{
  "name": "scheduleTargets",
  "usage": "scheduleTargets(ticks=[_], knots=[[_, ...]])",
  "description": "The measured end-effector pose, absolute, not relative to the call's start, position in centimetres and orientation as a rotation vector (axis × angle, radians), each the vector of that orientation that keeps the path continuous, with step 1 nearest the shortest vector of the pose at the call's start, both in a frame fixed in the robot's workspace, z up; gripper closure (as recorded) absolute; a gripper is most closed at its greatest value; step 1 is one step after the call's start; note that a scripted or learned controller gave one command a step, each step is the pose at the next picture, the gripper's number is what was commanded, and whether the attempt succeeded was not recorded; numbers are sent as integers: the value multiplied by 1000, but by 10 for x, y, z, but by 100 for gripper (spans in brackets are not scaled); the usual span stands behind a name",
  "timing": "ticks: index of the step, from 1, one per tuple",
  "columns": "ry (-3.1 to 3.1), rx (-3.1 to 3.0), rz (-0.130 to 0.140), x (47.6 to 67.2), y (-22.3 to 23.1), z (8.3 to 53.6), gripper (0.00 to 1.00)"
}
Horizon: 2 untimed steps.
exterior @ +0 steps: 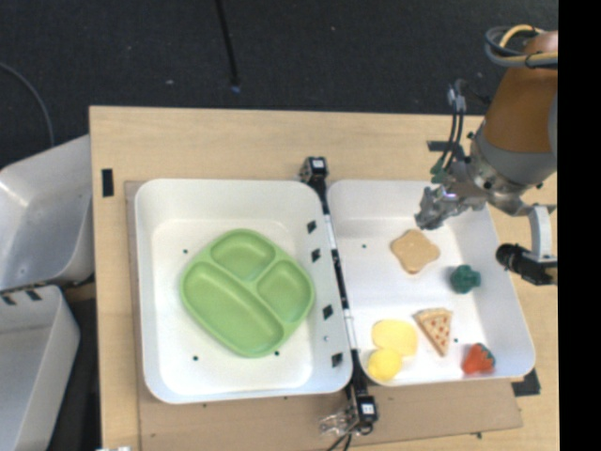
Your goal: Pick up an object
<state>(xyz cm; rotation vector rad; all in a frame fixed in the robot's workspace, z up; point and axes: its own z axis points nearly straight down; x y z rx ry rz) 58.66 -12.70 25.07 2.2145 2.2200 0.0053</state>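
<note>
The right bin (376,200) holds a tan bread slice (414,251), a dark green broccoli piece (464,278), a pizza wedge (436,330), a yellow lumpy item (390,347) and a red strawberry (478,359). My gripper (431,212) hangs over the bin's upper part, just above and to the right of the bread slice. Nothing shows between its fingers. The arm comes in from the upper right.
The left bin (160,346) carries a green divided plate (247,291). A black divider with clips (328,261) runs between the bins. Wooden bench edge (113,148) surrounds both. A white object (38,214) sits off the bench at left.
</note>
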Motion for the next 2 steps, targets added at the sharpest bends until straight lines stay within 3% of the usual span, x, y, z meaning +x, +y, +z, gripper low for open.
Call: scheduleTargets(ticks=[1, 2], knots=[[2221, 2214, 4, 588, -128, 286, 100], [2228, 2214, 1, 589, -76, 281, 100]])
